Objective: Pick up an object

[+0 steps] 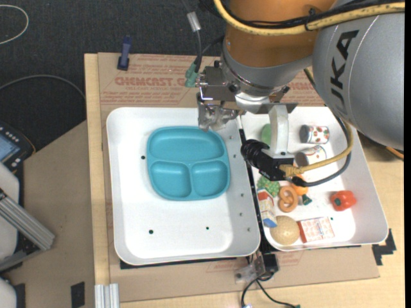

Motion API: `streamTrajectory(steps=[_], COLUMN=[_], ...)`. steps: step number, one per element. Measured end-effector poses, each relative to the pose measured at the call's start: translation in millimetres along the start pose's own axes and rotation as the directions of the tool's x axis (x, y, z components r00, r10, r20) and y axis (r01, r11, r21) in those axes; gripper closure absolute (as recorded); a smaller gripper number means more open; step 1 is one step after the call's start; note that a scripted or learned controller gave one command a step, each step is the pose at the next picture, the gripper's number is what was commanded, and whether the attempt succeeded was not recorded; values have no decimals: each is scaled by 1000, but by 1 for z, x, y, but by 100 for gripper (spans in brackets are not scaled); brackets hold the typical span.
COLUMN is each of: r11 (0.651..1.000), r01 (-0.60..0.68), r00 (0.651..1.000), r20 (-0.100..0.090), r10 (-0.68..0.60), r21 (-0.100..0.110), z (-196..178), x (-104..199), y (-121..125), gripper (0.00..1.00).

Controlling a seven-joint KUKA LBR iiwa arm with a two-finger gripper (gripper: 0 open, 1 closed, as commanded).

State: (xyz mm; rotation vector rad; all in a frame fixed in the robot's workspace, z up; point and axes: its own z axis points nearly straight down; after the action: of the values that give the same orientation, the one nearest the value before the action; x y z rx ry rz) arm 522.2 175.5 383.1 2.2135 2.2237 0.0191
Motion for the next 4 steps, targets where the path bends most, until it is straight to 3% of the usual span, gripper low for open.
streamTrajectory(steps=[1,2,3,4], r11=[1000,1000,1000,1000], r01=[3,-7,-4,-3], r00=[1000,1000,1000,1000], r20=[5,6,11,-3], r10=[-3,7,4,3], r21=[16,14,26,-8], z=[14,12,136,-153], x=[50,25,49,49], y=[-46,-43,-47,-19], gripper=[100,100,100,100])
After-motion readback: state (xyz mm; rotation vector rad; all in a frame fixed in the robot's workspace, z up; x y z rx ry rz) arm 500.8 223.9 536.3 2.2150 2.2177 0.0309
